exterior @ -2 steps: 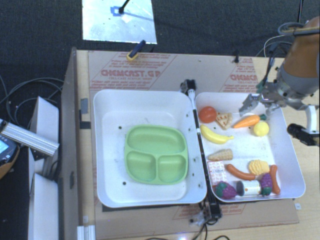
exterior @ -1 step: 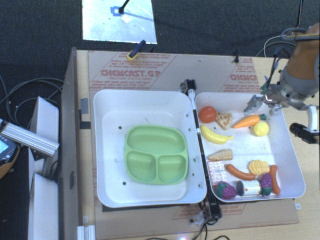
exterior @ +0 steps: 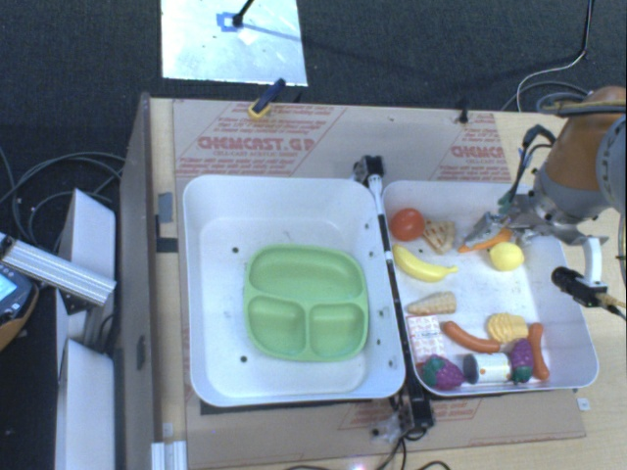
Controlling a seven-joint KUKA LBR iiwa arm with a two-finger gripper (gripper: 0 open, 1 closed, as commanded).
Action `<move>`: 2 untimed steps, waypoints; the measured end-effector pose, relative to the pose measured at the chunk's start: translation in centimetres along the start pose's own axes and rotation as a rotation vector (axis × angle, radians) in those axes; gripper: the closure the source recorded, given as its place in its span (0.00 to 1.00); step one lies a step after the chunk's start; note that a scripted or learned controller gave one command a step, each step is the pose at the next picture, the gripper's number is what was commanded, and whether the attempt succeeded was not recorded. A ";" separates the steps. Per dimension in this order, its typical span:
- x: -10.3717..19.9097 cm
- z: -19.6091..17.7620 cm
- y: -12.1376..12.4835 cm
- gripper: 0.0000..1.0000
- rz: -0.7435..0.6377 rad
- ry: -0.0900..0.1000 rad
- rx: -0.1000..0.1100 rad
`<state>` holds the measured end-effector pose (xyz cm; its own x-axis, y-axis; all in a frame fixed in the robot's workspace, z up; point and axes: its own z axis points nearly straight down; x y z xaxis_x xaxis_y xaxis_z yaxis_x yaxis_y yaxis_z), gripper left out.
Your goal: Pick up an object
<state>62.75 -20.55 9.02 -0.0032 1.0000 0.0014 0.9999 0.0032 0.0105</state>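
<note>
Carrot (exterior: 487, 242) between fingers (exterior: 482, 231), lemon (exterior: 506, 256) just beside, right bin (exterior: 578, 346)

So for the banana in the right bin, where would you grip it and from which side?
Grip the banana across its middle, coming straight down from above. It lies flat on the right bin floor, pointing diagonally, with bare floor along both long sides, so fingers set across its narrow width should fit. The tomato near its upper end makes that end less suitable.
</note>
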 end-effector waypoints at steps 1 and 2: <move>-0.1 0.5 -2.0 0.00 0.001 -0.003 0.007; -0.1 -4.9 -6.0 0.00 0.002 -0.002 0.008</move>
<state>56.73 -20.68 13.81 -0.0015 1.0000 -0.0011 1.0000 0.0015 0.0029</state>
